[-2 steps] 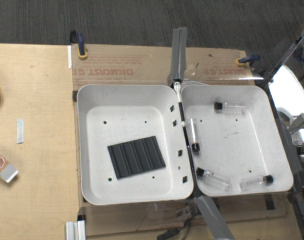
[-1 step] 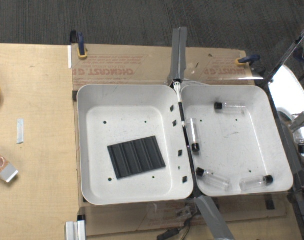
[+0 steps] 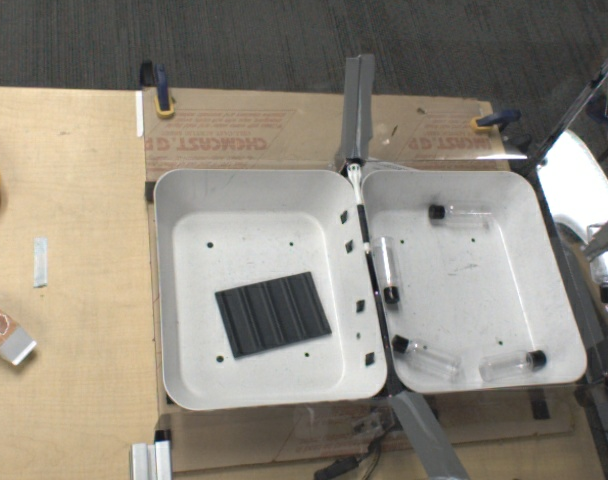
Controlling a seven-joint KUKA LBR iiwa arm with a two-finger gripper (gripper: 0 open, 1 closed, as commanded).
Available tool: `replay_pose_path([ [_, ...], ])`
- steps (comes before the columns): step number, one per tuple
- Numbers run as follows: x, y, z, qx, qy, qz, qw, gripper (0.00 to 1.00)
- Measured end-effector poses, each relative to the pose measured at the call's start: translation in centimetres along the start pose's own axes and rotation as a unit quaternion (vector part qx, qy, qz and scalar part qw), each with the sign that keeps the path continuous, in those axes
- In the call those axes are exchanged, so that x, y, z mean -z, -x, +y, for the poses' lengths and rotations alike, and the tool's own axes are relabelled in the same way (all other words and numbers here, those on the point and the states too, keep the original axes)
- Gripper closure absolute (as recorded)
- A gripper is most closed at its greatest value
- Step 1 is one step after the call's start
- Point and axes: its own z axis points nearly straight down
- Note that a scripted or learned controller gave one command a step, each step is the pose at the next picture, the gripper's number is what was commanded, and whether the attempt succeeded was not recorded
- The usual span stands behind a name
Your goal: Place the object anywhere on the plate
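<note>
Four clear tubes (image 3: 386, 270) with black caps lie in my right bin (image 3: 544, 268); the ribbed dark plate (image 3: 273, 313) sits in the left bin (image 3: 174, 268). Cardboard lettering (image 3: 227, 142) reads mirrored, illegible to me. The gripper's state I cannot tell.

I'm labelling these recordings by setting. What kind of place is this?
Probably a robotics lab or test bench: two shallow white bins side by side on cardboard held by clamps, clear capped tubes in the right bin, and a dark ribbed plate in the left.
</note>
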Motion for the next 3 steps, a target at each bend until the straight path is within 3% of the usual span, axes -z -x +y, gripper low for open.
replay_pose_path([
  [3,2.4,0.3,0.3,0.002,-0.001,-0.002,1.0000,1.00],
])
